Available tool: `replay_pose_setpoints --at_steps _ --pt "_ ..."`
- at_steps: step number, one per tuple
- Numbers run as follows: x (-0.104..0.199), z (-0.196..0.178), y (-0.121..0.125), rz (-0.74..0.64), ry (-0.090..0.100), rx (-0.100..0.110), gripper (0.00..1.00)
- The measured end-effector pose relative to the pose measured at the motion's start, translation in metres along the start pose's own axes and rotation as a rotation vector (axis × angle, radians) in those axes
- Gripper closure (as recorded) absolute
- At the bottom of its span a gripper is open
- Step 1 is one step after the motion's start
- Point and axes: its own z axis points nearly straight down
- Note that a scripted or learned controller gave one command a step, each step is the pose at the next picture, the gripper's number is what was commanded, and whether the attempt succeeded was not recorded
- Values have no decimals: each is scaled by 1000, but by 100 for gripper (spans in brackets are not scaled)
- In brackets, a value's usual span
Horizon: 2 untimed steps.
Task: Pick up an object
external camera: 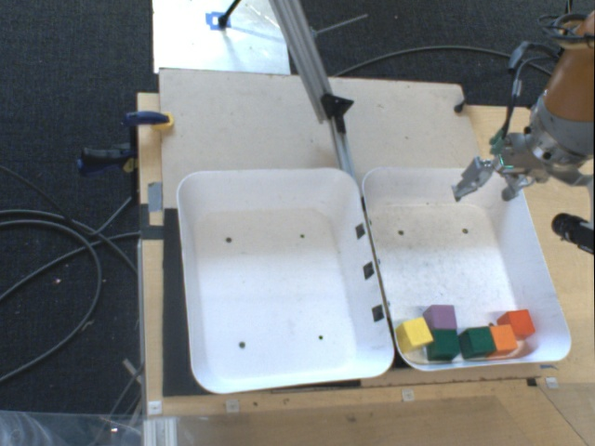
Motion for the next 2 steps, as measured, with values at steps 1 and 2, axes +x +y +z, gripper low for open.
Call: replay_pose_setpoints --at_steps 1,2 --pt "25 -1 -8 -3 0 1 0" --pt "31 177 -33 3 1 4 0"
